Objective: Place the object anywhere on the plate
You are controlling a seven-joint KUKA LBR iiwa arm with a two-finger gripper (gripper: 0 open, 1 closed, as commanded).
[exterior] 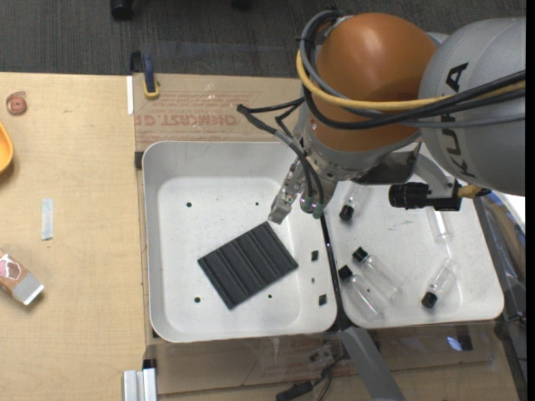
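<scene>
A dark grey ribbed plate (pixel 247 265) lies flat and turned at an angle in the middle of the left bin (pixel 167 224). Several clear vials with black caps lie in the right bin (pixel 485 295), among them one vial (pixel 368 276) near the divider and another vial (pixel 438 286) further right. My gripper (pixel 298 200) hangs under the orange wrist band, over the left bin's right side close to the divider, just above and right of the plate's far corner. The wrist hides most of it, and I see no object clearly in it.
Two small black bits (pixel 315 256) lie in the left bin by the divider. On the wooden bench to the left are a metal strip (pixel 47 220), a wrapped item (pixel 18 279) and an orange object (pixel 4 153). A blue clamp (pixel 149 77) sits behind the bins.
</scene>
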